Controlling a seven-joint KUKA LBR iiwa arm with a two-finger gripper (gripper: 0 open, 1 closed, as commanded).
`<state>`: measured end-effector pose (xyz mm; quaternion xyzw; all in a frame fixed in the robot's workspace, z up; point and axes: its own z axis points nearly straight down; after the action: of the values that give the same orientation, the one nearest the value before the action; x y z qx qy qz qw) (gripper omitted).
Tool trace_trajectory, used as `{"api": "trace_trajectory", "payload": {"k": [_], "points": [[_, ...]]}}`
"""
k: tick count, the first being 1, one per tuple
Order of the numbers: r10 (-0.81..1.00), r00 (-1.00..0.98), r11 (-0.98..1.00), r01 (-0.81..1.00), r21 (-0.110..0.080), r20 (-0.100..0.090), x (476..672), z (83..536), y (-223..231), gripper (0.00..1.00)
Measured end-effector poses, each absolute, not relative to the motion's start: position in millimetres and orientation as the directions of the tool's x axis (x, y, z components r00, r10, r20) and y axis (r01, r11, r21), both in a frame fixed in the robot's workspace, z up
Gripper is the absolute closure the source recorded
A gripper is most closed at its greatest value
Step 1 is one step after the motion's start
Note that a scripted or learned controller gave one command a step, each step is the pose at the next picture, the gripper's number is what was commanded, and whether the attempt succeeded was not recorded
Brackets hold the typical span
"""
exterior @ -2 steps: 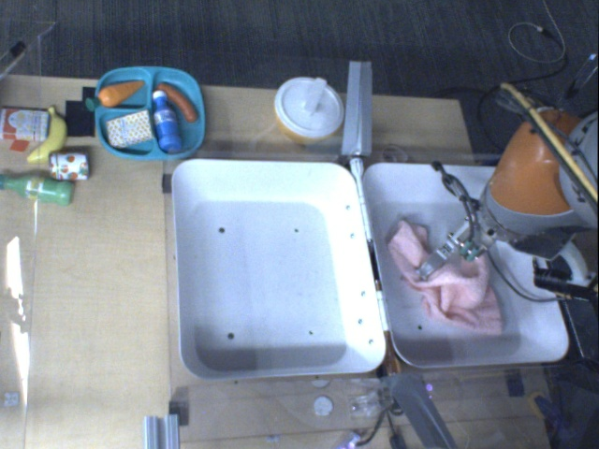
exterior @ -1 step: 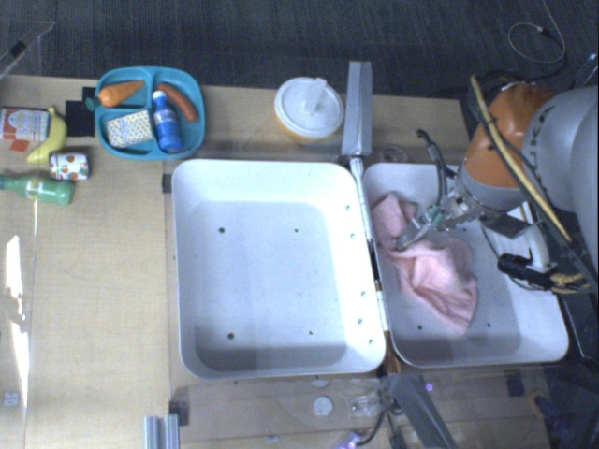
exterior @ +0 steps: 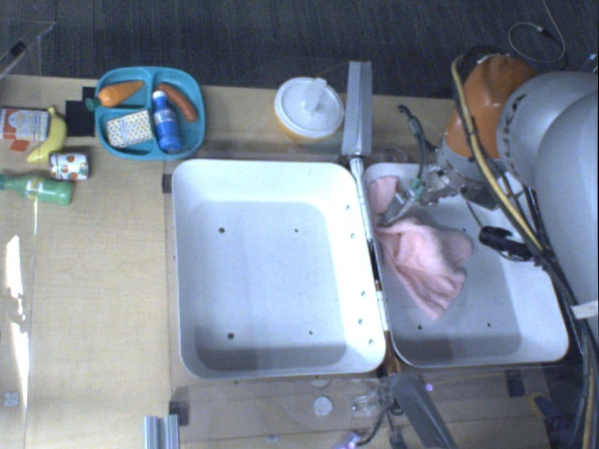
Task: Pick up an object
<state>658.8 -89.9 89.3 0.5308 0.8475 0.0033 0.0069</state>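
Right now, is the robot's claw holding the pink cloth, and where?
Cannot be told. The gripper sits at the upper edge of the pink cloth in the right bin, but a grip isn't visible.

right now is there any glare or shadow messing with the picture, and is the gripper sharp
Camera view: a bright glare streak sits on the bench at the far left; soft shadows pool along the near walls of the left bin and the right bin; the gripper, over the pink cloth, is small and slightly blurred, so its fingers are hard to read.

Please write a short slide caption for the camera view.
KUKA arm's hand low over a crumpled pink cloth in the right white bin.
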Motion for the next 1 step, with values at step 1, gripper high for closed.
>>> {"api": "trace_trajectory", "payload": {"k": [1], "points": [[0.876, -0.483, 0.483, 0.876, -0.011, 0.011, 668.1, 89.2, -95.7, 0.0]]}}
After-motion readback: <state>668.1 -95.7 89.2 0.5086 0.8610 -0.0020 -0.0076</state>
